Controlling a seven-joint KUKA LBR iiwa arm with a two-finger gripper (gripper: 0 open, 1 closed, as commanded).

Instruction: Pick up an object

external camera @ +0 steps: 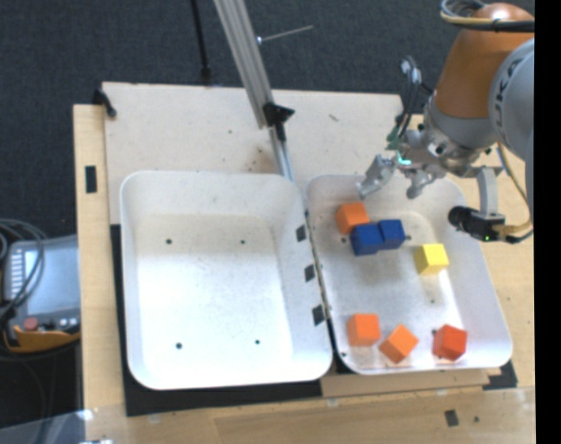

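Blocks, seven by count, lie in the right bin (489,285); none named by the task, so any will do. Nearest the gripper (396,181) is an orange block (351,216) at about 7 o'clock from the fingertips, just beside a pair of blue blocks (378,237) that touch each other side to side. Yellow block (431,258) sits alone toward 3 o'clock of the blue pair, well apart from everything. Along the bin's 6 o'clock edge: two more orange blocks (363,328) (400,343) close together, and a red block (449,341) near the corner. Left bin (132,276) holds no blocks. Gripper hangs over the 12 o'clock end of the right bin with its two fingers spread, nothing between them, fingertips above the bin floor. Judgement on handling: blocks look like small rigid cubes, likely light, hard-faced, not fragile; smooth sides may slip if pinched near an edge. Best hold is across two opposite flat faces, squarely at mid-height. Yellow block offers the most room for fingers; the orange one by the blue pair is closer but crowded on one side.
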